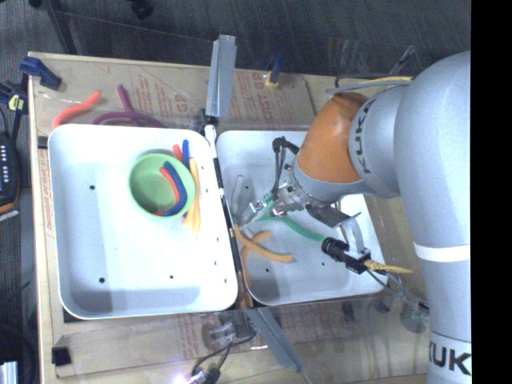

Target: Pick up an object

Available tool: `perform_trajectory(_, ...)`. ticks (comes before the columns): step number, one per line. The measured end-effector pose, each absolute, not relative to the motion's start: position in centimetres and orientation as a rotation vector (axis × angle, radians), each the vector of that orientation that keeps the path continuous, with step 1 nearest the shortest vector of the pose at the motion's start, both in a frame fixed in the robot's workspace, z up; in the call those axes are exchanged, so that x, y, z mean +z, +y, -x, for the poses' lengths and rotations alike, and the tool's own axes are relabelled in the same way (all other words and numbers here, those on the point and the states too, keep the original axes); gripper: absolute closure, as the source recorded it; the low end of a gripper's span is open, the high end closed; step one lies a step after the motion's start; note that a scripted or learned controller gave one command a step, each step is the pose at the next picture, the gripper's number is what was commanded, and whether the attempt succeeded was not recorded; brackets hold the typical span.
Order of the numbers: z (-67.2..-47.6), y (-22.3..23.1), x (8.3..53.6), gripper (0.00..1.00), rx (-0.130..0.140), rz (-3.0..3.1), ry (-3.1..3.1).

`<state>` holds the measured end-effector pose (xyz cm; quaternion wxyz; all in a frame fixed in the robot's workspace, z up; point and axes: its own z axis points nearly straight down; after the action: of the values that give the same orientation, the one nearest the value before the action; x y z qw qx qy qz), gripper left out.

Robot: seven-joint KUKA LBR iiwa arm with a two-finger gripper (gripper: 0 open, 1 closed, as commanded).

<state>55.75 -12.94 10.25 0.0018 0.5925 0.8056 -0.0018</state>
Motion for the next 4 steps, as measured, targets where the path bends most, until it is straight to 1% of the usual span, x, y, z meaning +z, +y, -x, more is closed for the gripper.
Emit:
perform_trajectory(1, -57.5, -17.1, 14.2, 0.00, -0.003, -2.138, 2.303)
perform_trajectory(2, -54.2, -15.5, 9.4, 0.00, 0.003, -2.045, 2.385)
perform_trajectory(3, -60.8, -16.4, 9.4, 0.00, 0.004, -2.186, 2.253)
perform_trajectory(4, -60.9, -16.3, 10.5, 1.00, 0.007, -2.179, 2.260)
